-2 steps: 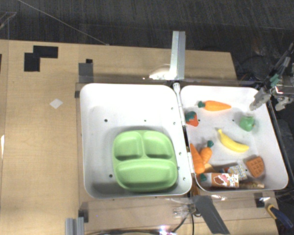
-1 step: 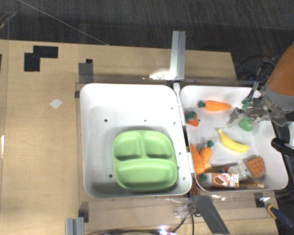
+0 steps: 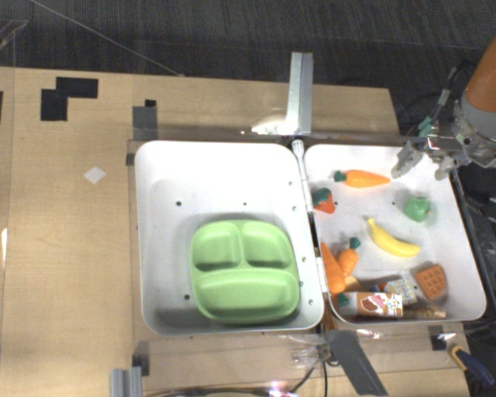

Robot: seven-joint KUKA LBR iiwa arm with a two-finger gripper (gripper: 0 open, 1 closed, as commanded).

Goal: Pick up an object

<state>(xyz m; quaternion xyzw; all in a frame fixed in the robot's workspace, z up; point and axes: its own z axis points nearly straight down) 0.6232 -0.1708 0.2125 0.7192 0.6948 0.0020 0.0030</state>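
Your end effector hovers spread and empty over the right white bin's far edge, so drop straight onto the long orange plastic carrot just beside it, fingers straddling its narrow width, clear of the green toy.

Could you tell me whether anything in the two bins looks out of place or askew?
Nothing stands out. The green plate lies flat in the left bin; the toy foods lie loose in the right bin, none spilled over its rim.
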